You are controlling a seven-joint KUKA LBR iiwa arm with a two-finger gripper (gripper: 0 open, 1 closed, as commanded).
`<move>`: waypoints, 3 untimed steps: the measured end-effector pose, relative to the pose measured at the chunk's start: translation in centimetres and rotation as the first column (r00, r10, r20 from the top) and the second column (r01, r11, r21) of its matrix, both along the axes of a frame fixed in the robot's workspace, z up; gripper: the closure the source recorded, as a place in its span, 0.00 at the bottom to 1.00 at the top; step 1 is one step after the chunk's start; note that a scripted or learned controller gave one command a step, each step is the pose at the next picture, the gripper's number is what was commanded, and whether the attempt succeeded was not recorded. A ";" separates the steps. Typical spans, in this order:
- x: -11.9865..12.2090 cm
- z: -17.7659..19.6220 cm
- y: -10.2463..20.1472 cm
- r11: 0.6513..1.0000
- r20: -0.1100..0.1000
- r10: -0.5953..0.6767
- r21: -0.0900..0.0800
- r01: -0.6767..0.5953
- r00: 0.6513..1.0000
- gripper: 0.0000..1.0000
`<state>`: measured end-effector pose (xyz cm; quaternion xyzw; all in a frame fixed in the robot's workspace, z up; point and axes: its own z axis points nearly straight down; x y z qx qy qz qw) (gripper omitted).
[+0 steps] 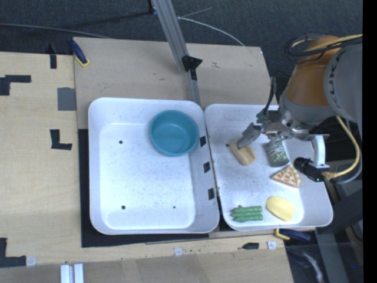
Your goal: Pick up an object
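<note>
Target candidate is taken to be the small tan, bread-like block (243, 154), lying in the upper-left part of the right-hand shallow white bin (232, 184), close to the divider between the two bins. Its long axis is judged to run roughly top-left to bottom-right, though the shape is blurred. The two-finger gripper (263, 133) is seen just above and to the right of it, with one dark finger (248, 137) slanting down-left to the block's upper edge; contact cannot be confirmed. Jaws are seen spread apart, nothing between them. A short move down and left is judged to be needed to centre the fingers over the block. Just right of the block, under the wrist, a small green-labelled can (277, 152) is seen, near enough to be bumped. Further out in the same bin are a triangular pizza-slice toy (287, 176), a yellow lemon-like lump (280, 207) and a green bean bundle (246, 213). A blue round bowl (173, 132) is seen in the left white bin (112, 181), well apart.
</note>
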<state>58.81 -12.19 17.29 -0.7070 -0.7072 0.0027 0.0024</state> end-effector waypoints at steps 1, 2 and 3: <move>0.0 -6.3 0.7 1.000 -0.001 0.001 0.001 -0.001 1.000 0.00; 0.0 -8.4 0.8 1.000 0.006 0.001 -0.001 -0.001 1.000 0.00; 0.1 -7.3 0.7 1.000 0.009 0.002 -0.003 -0.002 1.000 1.00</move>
